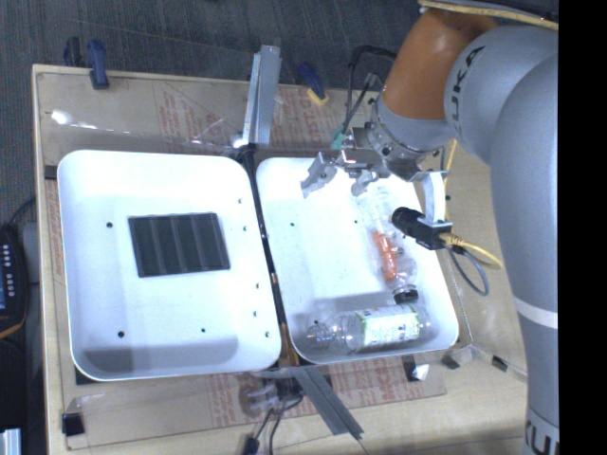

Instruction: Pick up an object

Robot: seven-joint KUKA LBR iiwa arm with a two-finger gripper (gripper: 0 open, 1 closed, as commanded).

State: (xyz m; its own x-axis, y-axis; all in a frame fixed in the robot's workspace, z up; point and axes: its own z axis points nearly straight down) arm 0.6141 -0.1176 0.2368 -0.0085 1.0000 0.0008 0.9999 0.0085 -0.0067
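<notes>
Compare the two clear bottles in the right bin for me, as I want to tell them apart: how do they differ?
The bottle with the white label lies along the bin's near wall, crosswise in the view; the bottle with the orange inside runs along the bin's right wall, away from the camera. The labelled one looks thicker. The orange one lies just below the gripper; the labelled one lies farther off. Both are clear plastic, lying down in the right bin.

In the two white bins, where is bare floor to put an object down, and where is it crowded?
Free: the right bin's left half, between the divider and the bottles. In the left bin, the white floor all around the dark ribbed panel. Crowded: the right bin's right side and near edge, with the orange-labelled bottle and clear bottle, under the tool.
</notes>
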